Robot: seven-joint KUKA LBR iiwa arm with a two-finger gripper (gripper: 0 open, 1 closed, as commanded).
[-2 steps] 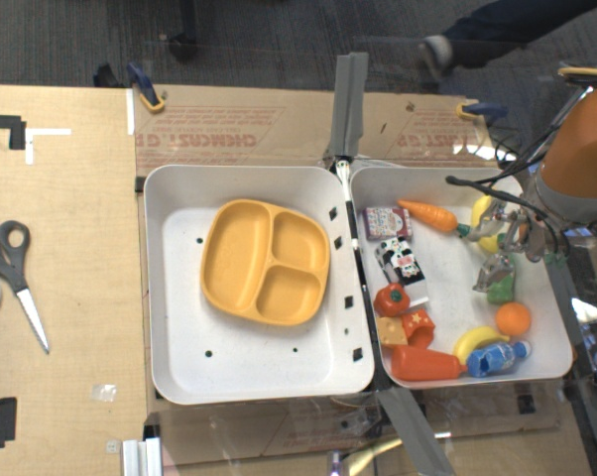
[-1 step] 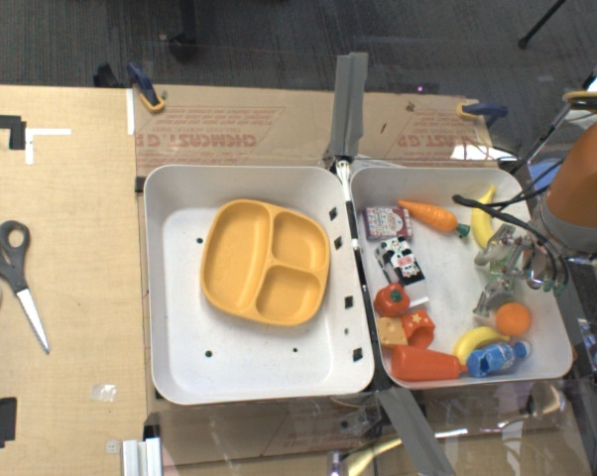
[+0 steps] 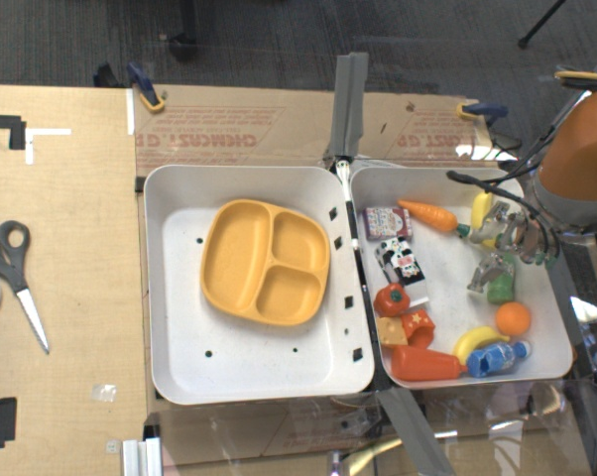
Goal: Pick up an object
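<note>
- Your gripper (image 3: 489,271) hangs low by the right bin's (image 3: 447,188) right edge, touching a green object (image 3: 501,288) — probably its target.
- Whether it's spread or pinching, you cannot tell — clutter hides it.

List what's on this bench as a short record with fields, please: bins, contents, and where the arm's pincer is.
left bin: yellow divided plate
right bin: carrot, tomato, orange, banana, blue bottle, green item
pincer: in right bin, beside green item
bench left: scissors
</note>
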